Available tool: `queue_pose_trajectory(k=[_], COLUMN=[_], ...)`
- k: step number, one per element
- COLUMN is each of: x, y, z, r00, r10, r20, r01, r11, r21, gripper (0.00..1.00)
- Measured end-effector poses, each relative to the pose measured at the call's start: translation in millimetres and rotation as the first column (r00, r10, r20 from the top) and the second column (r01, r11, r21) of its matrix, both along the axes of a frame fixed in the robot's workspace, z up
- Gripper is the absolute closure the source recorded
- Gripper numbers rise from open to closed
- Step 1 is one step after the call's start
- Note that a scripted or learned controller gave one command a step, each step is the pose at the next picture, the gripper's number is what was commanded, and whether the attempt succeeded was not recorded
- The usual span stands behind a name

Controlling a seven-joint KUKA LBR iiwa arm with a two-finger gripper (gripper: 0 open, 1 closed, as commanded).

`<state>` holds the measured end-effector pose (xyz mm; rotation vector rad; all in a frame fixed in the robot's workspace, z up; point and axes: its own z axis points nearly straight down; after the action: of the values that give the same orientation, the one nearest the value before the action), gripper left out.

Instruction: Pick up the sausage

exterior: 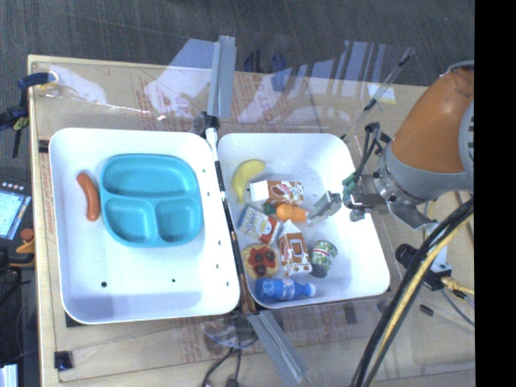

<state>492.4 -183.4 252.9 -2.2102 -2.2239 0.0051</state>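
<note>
The sausage [89, 196], orange-red and short, lies in the left bin [121, 297] near its left wall, just beside the blue divided tray [153, 198]. My gripper [326, 205] hangs over the right bin [363, 256], far to the right of the sausage, beside an orange carrot [290, 212]. Nothing shows held in it. The grey wrist and orange band [435, 131] rise behind it at the right.
The right bin holds a banana [247, 176], a milk carton [279, 190], a second carton [294, 251], a blue bottle [284, 289], a green-white cup [323, 256] and small packets. A metal divider rail [220, 79] runs between the bins at the back. Cables [411, 297] hang at the right.
</note>
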Motion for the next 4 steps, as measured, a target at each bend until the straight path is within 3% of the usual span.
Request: queue_pose_trajectory(k=[1, 2, 3, 4], x=[59, 114, 148, 163], y=[6, 40, 39, 43], z=[-157, -156, -156, -156], r00=[0.998, 0.997, 0.997, 0.996], r10=[0.063, 0.079, 0.079, 0.085], r20=[0.012, 0.015, 0.013, -0.002], r01=[-0.063, -0.079, -0.079, -0.085], r11=[0.998, 0.997, 0.997, 0.996], r21=[-0.003, -0.004, -0.003, -0.005], gripper=[0.00, 0.00, 0.00, 0.00])
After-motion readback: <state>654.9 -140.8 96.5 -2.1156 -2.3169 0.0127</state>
